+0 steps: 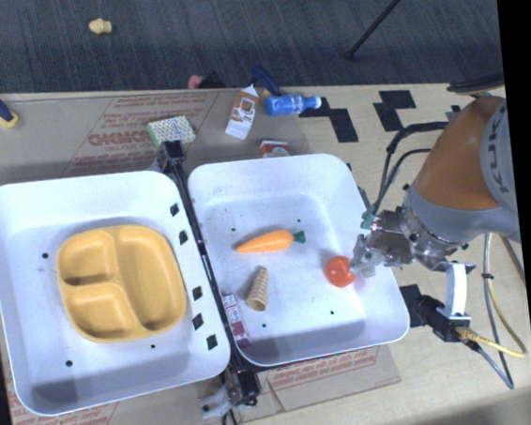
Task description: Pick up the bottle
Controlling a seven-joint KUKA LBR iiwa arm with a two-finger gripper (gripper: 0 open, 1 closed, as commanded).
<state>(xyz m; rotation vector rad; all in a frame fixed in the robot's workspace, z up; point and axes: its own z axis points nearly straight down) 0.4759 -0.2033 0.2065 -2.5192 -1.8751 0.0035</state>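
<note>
My claw (365, 258) hangs at the right bin's (271, 173) right wall beside a small red ball (339, 271), while the small blue plastic bottle (284, 105) lies on the bench beyond both bins, likely light, slick, best pinched across its middle.

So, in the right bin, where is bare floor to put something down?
Right bin: the far strip above the carrot is bare, and so is the near strip below the cone. It is crowded at the right wall, where the claw meets the tomato.
</note>
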